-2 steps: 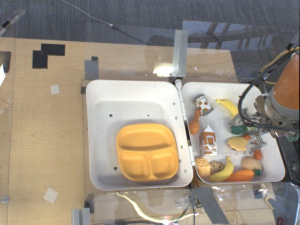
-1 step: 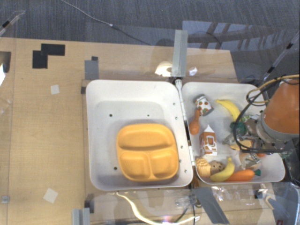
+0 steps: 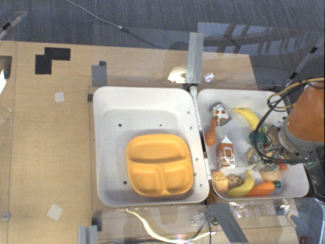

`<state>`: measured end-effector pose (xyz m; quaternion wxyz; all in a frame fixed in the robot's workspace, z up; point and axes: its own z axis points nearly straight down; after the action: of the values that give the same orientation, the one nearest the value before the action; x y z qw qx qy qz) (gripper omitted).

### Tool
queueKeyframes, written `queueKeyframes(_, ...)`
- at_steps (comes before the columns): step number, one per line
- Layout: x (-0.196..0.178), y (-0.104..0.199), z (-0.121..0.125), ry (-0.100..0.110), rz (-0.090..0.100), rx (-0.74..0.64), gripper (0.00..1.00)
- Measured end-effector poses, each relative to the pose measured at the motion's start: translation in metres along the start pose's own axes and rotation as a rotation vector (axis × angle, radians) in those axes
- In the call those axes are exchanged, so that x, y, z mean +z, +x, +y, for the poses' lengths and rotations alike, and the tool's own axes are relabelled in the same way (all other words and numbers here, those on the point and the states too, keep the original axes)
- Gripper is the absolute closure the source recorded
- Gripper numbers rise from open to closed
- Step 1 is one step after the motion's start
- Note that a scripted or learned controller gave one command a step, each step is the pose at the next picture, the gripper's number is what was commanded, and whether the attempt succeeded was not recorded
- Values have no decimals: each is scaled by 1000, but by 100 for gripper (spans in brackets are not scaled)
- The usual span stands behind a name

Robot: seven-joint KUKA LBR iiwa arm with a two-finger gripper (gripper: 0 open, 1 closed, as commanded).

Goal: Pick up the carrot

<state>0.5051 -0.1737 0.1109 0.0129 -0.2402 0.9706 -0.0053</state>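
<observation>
Carrot (image 3: 260, 189) against right bin's (image 3: 303, 192) front wall (banana (image 3: 242, 186) touching); claw (image 3: 269, 159) above, state unclear.

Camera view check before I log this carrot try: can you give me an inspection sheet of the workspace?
Surface: wooden bench bearing left bin and right bin side by side.
Job's things: carrot lying at the right bin's near edge, not held.
Clutter: orange tray in left bin; two bananas, small carton in right bin.
Grippers: gripper low over the right bin, hidden under the wrist.
Cables: black bundle at the wrist; thin wire on the floor.
Surroundings: grey carpet.
</observation>
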Motion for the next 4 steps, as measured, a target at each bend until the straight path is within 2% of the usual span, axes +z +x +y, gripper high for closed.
queueKeyframes(1, -117, -7, -4, -9, 9, -429, 100)
queueKeyframes(2, -191, -92, 16, -13, 5, -644, 100)
queueKeyframes(3, -177, -64, -33, -19, 6, -1035, 100)
queueKeyframes(4, -174, -104, -34, -22, 0, -1408, 100)
